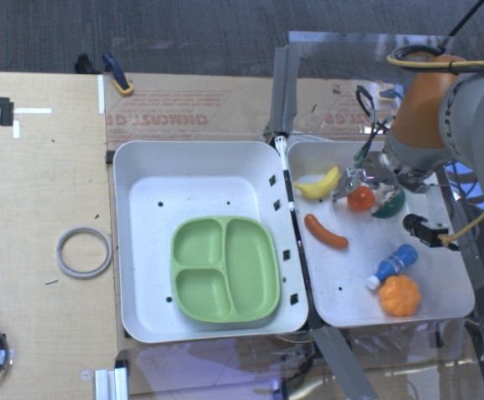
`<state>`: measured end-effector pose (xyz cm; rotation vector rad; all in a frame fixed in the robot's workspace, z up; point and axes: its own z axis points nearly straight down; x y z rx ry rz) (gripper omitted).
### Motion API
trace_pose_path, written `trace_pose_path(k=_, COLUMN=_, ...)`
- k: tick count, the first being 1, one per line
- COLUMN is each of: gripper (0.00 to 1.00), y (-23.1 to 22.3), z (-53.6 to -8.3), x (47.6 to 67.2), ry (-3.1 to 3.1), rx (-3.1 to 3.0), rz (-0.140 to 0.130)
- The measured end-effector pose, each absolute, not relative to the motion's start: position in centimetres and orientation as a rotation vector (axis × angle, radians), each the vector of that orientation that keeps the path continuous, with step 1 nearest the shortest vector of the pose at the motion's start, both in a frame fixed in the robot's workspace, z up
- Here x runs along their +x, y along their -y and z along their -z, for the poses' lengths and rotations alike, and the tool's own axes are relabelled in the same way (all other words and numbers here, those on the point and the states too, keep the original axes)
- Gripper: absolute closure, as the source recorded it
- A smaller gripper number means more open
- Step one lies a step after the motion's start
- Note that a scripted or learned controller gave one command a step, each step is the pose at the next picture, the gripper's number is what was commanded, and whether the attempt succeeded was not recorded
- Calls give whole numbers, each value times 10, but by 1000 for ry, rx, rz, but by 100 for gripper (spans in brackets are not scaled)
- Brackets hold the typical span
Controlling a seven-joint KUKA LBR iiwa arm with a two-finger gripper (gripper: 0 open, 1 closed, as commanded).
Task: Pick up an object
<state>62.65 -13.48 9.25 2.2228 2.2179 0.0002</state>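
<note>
Camera view, left to right: you have a green divided plate [225, 269] in the left bin [133, 223], then a banana [318, 186], sausage [326, 232] and red tomato [361, 199] in the right bin. The end effector [356, 179] hangs just above the tomato; you cannot tell its opening. The tomato looks light, smooth and rounded, so grip it across its widest part.

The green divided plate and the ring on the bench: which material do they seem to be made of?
Green divided plate: probably moulded plastic, with even colour, a soft sheen and rounded compartment edges. Ring: pale grey and faintly see-through, perhaps a tape roll or plastic hoop; the view leaves it open.
</note>
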Motion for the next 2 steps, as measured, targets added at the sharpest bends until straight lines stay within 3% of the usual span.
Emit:
trace_pose_path(k=1, gripper=100, y=136, z=-102, x=626, ry=-2214, rx=2226, rz=0)
trace_pose_path(k=2, gripper=100, y=56, z=-205, x=659, ry=-2223, rx=2219, rz=1)
